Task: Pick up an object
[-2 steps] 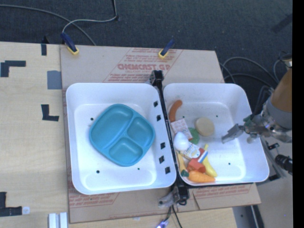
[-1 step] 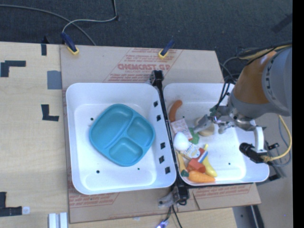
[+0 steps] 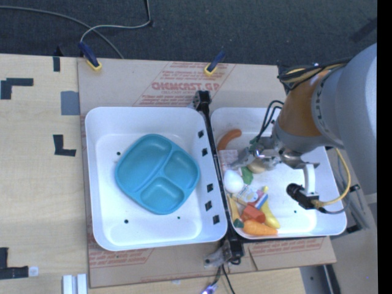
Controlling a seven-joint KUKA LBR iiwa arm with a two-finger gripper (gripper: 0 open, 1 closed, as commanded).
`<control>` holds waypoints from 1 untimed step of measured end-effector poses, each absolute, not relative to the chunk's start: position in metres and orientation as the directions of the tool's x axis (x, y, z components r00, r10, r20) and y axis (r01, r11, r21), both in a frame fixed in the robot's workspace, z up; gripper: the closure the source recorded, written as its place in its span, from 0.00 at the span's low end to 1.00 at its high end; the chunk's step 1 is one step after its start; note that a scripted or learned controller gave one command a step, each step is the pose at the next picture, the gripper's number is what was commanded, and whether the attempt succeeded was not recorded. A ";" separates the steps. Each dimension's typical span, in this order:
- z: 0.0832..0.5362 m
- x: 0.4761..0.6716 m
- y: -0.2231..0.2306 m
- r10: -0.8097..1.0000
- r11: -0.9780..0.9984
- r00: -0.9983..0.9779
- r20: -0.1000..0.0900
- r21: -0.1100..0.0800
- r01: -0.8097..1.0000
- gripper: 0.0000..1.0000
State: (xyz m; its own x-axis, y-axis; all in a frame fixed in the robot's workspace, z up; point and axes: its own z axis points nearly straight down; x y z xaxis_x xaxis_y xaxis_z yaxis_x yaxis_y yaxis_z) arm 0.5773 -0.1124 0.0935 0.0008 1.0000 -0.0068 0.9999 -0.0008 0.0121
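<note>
Seen from above at a slant: 2 shallow white plastic bins side by side on a light wooden tabletop (image 3: 37, 164), over a sheet of brown printed cardboard (image 3: 177, 84) held by 2 yellow-and-blue clamps (image 3: 90, 57).

In the left white bin (image 3: 101, 127): 1 smooth sky-blue plastic plate with 3 compartments (image 3: 158, 173), rounded at the corners, lying flat and tilted on the bin floor.

In the right white bin (image 3: 324, 222): a heap of small glossy toy foods crowded along the left wall. An orange curved sausage-shaped piece (image 3: 228, 138) near the top, a white egg-shaped piece (image 3: 233, 180) below it, a small green piece (image 3: 247, 176) just beside the egg, then a red piece (image 3: 251, 212), a yellow piece (image 3: 270, 216) and an orange carrot-shaped piece (image 3: 260, 229) at the bottom, touching one another.

Reaching in from the right: the grey arm with its orange band (image 3: 300, 106), wrist bent down over the right bin, black and yellow cables (image 3: 334, 198) looping below it. End effector (image 3: 257, 158) low over the heap, just above the green piece and the egg. Opening of the end effector hidden by metal parts and clutter; cannot tell whether anything is grasped.

Between the bins: a black divider strip (image 3: 210, 158).
</note>
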 end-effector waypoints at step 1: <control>0.103 0.579 -0.112 1.000 0.000 0.000 -0.008 0.020 1.000 1.00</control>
State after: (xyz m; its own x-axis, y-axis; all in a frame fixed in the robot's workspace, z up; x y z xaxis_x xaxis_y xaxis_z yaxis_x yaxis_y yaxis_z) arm 0.5790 -0.1116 0.1032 -0.0002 1.0000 -0.0081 0.9998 0.0004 0.0197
